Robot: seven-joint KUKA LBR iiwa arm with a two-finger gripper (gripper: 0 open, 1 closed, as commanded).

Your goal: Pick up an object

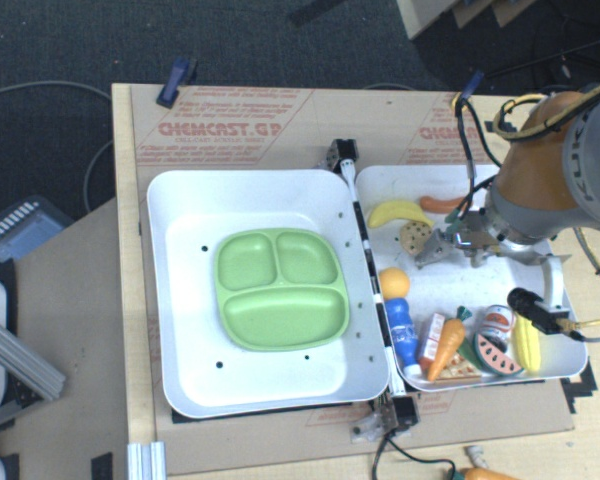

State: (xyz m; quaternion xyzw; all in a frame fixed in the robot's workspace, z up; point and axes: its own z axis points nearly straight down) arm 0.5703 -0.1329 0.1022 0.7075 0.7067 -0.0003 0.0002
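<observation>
The right bin [435, 180] holds the loose objects. A yellow banana [394, 213], a red sausage [441, 204] and a speckled cookie [415, 235] lie at its far end. An orange ball [394, 284], a blue bottle [401, 329], a carrot [443, 343], a watermelon slice [501, 356], a small can [497, 320] and a yellow corn cob [527, 342] crowd its near end. My gripper [452, 243] hangs low over the bin's middle, just right of the cookie and below the sausage. Nothing shows held in it.
The left bin [180, 268] carries a green divided plate [280, 288]. The arm's grey wrist and orange band [538, 163] cover the right bin's far right corner. A black part [535, 310] sticks out over the bin's right side. Cables run behind the arm.
</observation>
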